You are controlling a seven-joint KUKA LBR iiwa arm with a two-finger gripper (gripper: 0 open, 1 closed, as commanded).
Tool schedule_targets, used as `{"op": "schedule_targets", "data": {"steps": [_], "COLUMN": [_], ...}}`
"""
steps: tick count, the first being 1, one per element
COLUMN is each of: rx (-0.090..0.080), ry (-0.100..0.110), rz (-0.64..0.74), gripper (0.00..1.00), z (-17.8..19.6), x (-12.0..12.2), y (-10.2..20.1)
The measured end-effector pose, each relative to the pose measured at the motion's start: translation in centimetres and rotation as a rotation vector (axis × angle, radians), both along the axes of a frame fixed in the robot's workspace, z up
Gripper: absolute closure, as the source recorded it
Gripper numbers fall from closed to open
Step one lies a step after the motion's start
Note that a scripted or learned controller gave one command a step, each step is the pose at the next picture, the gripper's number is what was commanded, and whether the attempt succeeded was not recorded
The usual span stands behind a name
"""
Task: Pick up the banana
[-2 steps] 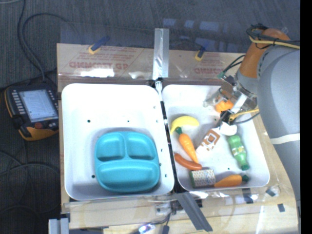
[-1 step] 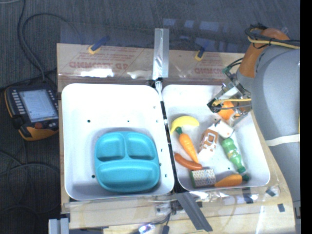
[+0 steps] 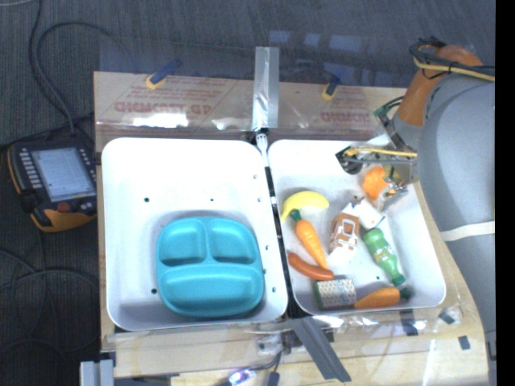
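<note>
One banana (image 3: 304, 203) in play, and it lies in the right bin (image 3: 426, 248), up against the divider between the two bins, its curved yellow body arching over the top of a toy carrot (image 3: 311, 241) just below it. It looks like a small plastic play fruit, so I judge it light, stiff and a bit slick, with nothing to bruise. The thick middle of the arch looks like the best place to take it, fingers closing across the narrow width, since the tips taper and the carrot crowds the lower end.

Now the pincer (image 3: 372, 161): it hangs over the far right part of that same bin, near an orange piece of fruit (image 3: 375, 183), well apart from the banana. Whether it is spread or clenched, I cannot tell from here; the metalwork is a dark tangle at this angle, and I see nothing clearly gripped in it.

Across in the left bin (image 3: 129, 215) sits a blue divided plate (image 3: 211, 267).
</note>
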State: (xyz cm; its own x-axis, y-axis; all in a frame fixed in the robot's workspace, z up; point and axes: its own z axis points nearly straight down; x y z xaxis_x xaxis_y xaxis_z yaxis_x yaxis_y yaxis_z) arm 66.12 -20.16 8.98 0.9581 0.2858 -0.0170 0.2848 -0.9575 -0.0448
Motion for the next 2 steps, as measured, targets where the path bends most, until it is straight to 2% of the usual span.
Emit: {"op": "schedule_targets", "data": {"steps": [1, 2], "rx": [-0.014, -0.002], "ry": [-0.038, -0.033], "rz": [-0.062, -0.049], "gripper": [0.0, 1.0], "z": [0.1, 0.9], "x": [-2.8, -2.6], "y": [0.1, 1.1]}}
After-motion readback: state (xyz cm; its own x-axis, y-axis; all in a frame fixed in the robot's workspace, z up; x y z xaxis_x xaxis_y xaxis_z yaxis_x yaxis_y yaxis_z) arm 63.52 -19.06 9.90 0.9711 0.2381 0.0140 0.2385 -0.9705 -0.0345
